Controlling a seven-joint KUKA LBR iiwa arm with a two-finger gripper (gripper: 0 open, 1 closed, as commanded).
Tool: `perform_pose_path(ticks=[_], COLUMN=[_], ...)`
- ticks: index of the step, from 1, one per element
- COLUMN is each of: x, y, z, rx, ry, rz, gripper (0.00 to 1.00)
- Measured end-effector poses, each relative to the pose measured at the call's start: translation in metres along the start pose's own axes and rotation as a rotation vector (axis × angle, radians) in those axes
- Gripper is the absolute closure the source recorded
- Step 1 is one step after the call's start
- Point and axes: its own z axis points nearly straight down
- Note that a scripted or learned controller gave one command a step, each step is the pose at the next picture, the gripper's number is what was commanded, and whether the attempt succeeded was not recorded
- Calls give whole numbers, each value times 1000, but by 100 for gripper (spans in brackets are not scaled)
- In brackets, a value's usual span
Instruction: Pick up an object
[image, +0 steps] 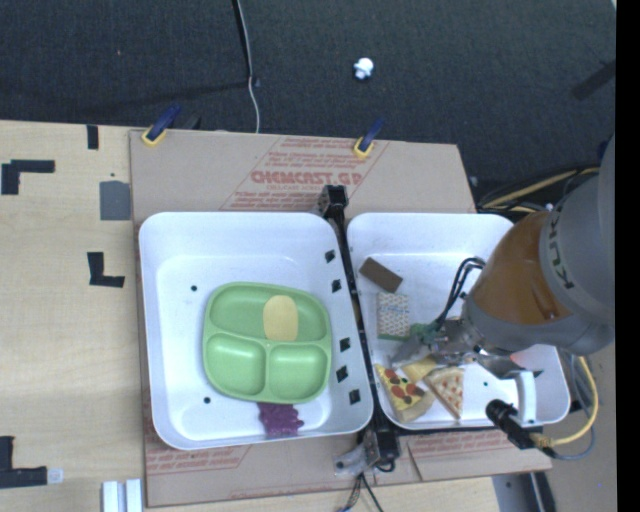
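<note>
Figure: 1 fixed camera looks down on 2 white bins. You see the arm reaching from the right into the right bin, with the gripper low over the clutter at that bin's near-left part. Whether it is apart or together you cannot tell; the wrist and cables hide it.

The candidate objects lie close by. A pizza slice and a second, rounder pizza piece sit just beside and below the gripper, touching or nearly touching each other. A speckled pale block lies just above the gripper, and a brown block farther up the same bin. In the left bin rests a green divided plate bearing a yellow oval piece; a purple object lies at the plate's near edge.

Judged step: closing in on 1 item in the right bin. To do it well, commit to 1 target, centre it between the jaws, and keep clear of its neighbour and of the bin wall. The flat slices offer little height, so descend fully before closing, then lift straight and confirm that something comes up.
</note>
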Motion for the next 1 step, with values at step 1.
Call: perform_pose_path(ticks=[1], x=[10], y=[54], z=[2], rx=[5], ry=[1], rz=[-5], gripper=[0])
